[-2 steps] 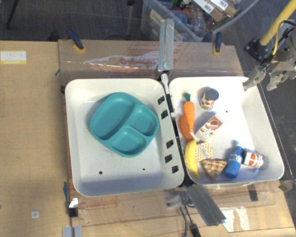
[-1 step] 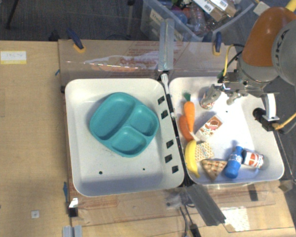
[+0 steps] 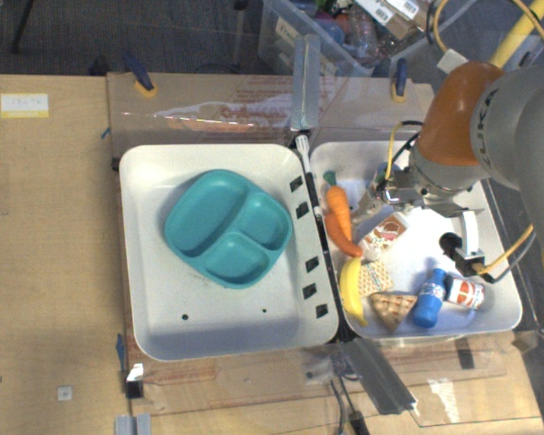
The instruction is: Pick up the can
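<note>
A small red and white can (image 3: pixel 464 293) lies on its side near the right bin's (image 3: pixel 499 243) front right corner, touching a blue bottle (image 3: pixel 429 303). My gripper (image 3: pixel 377 203) hangs below the orange wrist band over the back middle of that bin. It is just above a brown and white packet (image 3: pixel 386 235) and to the right of the carrot (image 3: pixel 338 217). The can lies well apart from the gripper, toward the front right.
A banana (image 3: pixel 351 290) and a wedge of waffle (image 3: pixel 391 308) lie along the right bin's front left. The left bin (image 3: pixel 154 324) holds a teal divided plate (image 3: pixel 228 227). A clear box of clutter (image 3: pixel 363 12) stands behind the bins.
</note>
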You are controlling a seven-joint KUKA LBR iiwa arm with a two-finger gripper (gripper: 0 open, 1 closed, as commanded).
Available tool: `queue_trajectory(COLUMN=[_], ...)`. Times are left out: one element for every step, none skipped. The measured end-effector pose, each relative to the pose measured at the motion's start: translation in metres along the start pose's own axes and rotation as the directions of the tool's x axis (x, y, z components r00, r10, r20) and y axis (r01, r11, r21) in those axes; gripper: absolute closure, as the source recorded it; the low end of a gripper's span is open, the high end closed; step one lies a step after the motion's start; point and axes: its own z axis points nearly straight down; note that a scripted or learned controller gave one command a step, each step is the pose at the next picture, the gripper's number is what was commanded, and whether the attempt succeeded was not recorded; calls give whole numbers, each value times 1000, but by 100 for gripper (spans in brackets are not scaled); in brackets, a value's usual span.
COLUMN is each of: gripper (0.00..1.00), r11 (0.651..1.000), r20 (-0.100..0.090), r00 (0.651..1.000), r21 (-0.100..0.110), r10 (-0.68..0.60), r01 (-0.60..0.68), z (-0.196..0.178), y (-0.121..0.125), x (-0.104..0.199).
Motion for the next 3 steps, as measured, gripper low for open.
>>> queue_trajectory(gripper=[0,0,0], r11=[1000,991,992], r20=[1,1,-1], r00=[1000,991,992], r21=[-4,8,12], r10=[9,134,126], r01=[-9,-134,-126], z=[-1,-119,-26], y=[-63,-18,1], x=[-2,-112,-48])
